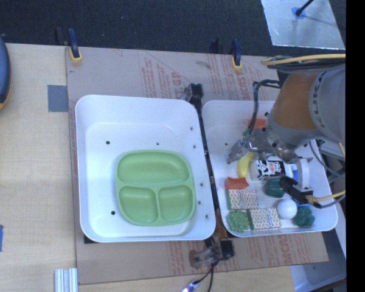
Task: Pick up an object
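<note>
Arm reaches in from the right over the right bin [214, 163]; tool [242, 151] sits low in that bin's upper-middle area, metal tips pointing left toward the bin's left wall. Can't tell whether it's spread or closed, and nothing visibly sits in it. Nearest candidate is the yellow piece [244, 165], just below and touching or almost touching the tool tips; its long axis runs roughly up-down in the view, slightly tilted. Just below that: a red piece [236, 182], then patterned blocks [253, 208], a green item [237, 221], a white ball [286, 208] and dark green items [274, 188] along the bin's lower edge. A black-and-white printed object [268, 168] lies right of the yellow piece, under the wrist. Left bin [91, 163] holds a green divided tray [154, 187], well apart from the tool. My read: the yellow piece is the likely target, needing only a small drop and shift toward the view's bottom.
</note>
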Controlling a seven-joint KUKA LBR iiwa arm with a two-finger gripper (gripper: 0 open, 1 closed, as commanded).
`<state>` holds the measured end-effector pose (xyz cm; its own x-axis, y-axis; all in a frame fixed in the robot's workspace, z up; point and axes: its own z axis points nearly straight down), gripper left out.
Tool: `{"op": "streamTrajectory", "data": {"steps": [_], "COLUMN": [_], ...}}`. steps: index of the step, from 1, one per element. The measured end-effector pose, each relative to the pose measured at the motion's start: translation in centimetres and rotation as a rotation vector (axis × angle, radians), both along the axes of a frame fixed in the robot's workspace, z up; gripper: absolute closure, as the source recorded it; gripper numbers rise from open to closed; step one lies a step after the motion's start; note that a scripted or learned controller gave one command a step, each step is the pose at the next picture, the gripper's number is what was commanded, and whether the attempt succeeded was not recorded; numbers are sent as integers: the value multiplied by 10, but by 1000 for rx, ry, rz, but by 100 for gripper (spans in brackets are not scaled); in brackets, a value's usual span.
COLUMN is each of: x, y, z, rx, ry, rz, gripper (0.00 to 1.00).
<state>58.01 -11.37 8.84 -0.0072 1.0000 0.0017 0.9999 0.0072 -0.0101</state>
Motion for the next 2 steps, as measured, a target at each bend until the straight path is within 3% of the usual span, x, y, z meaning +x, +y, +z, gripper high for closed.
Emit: {"op": "streamTrajectory", "data": {"steps": [1,2], "x": [0,-12], "y": [-2,69], "z": [9,107], "rx": [0,1], "ry": [3,-12], "rz": [0,4], "gripper": [100,100]}}
